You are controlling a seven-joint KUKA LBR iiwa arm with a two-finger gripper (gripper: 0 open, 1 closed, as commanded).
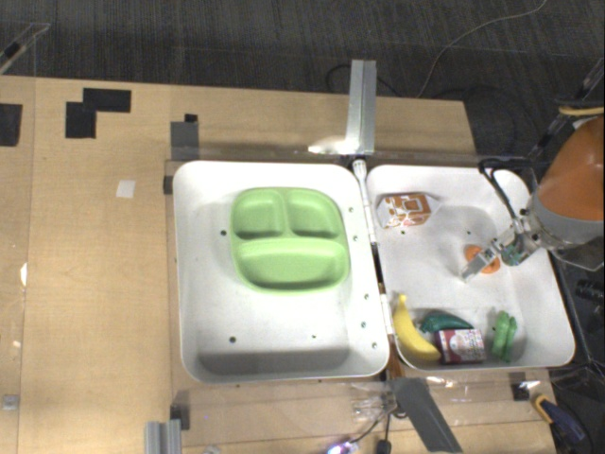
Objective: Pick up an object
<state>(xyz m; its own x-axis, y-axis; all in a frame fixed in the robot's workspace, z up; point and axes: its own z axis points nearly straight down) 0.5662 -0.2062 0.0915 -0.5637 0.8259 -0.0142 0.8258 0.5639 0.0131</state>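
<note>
My gripper is down in the right bin, reaching in from the right below the orange wrist band. Its tip is at a small orange object on the bin floor, which it partly covers. A white and orange packet lies at the bin's back left. Along the front wall lie a yellow banana, a dark teal item, a red-labelled can on its side and a green object.
The left bin holds a green divided plate near its middle. A metal post stands behind the divider between the bins. Cables run along the right bin's far right corner.
</note>
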